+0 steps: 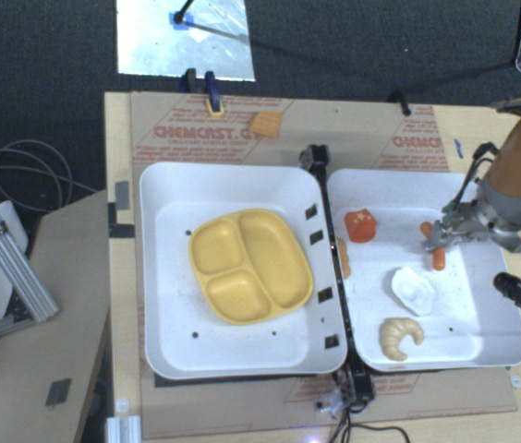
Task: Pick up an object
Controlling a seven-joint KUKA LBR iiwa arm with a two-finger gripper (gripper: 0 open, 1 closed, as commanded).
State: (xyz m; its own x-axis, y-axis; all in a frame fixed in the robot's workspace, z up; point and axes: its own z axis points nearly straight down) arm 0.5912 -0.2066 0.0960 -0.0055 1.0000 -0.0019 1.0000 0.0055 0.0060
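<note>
Right bin [496, 340] | smooth curved croissant [400, 336] | lumpy white piece [414, 290]

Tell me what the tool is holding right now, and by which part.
Cannot be told: the tool sits right over a small orange piece in the right bin.

One fixed camera high above, slanted down on two white bins [242, 178].

Two white bins [159, 275], one yellow tray [249, 266], one croissant [400, 336], one strawberry [360, 226], one white piece [414, 290].
</note>
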